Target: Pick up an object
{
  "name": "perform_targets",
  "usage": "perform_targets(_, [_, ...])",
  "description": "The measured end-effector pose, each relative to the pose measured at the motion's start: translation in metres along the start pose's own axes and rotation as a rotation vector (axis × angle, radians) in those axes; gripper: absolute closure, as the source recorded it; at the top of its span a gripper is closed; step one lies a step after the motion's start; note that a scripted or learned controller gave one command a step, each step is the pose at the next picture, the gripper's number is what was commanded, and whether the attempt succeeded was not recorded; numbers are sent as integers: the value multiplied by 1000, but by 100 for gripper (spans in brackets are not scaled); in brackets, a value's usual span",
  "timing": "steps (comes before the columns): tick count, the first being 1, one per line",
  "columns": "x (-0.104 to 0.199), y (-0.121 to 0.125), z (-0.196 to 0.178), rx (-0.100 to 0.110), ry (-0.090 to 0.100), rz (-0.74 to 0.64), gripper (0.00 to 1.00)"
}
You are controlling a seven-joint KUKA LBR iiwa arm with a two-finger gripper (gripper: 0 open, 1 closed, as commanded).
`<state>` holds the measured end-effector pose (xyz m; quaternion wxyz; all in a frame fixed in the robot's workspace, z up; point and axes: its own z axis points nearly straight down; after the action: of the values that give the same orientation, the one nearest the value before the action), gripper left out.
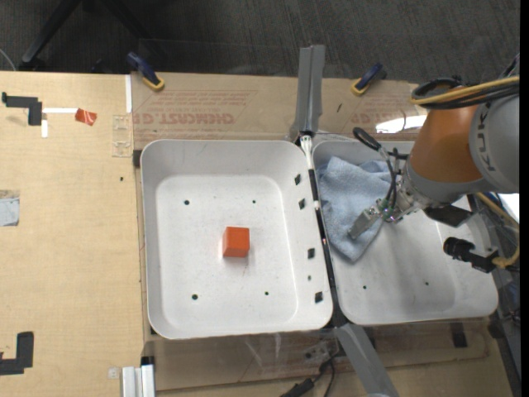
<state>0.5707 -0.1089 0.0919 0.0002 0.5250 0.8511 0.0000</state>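
Cloth (351, 195) (pale blue, crumpled) beside gripper (364, 223)

The grey arm (496, 131) reaches in from the right, its orange band (446, 147) sitting just above the wrist. The wrist tilts down and to the left, carrying the two-finger gripper (361, 224) low. The metal fingers (364, 220) point down-left and lie close together.
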Motion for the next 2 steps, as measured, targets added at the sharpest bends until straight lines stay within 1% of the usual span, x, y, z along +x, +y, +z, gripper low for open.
perform_targets(1, [15, -22, 0, 0, 0, 64, 0])
perform_targets(2, [-2, 3, 0, 0, -1, 151, 0])
